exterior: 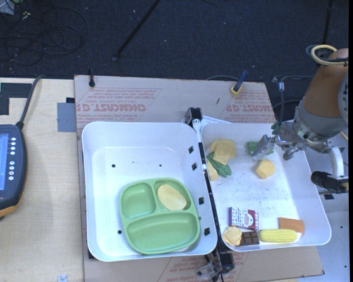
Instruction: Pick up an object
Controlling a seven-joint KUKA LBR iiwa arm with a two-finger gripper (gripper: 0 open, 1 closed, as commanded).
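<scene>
- The arm (325,93) reaches in from the right over the right bin (309,187), its gripper (265,146) low at the bin's upper part.
- Something green sits at the gripper's tip; the view is too blurred to tell whether it is a held thing or part of the fingers, so I cannot tell how far the jaws are parted or whether they hold anything.
- A yellow chunk (265,168) lies on the bin floor just below the gripper tip, near but apart from it.
- A yellow piece with a green leaf (221,155) lies to the left, near the wall between the bins.
- Along the bin's lower edge: a red-and-white box (243,217), a corn cob (278,235), an orange block (291,224) and a small yellow bit (232,235).
- The left bin (106,145) holds a green divided tray (159,231) with a yellow item (172,197) in its upper right compartment.
- A tablet (3,166) lies on the bench at far left.
</scene>
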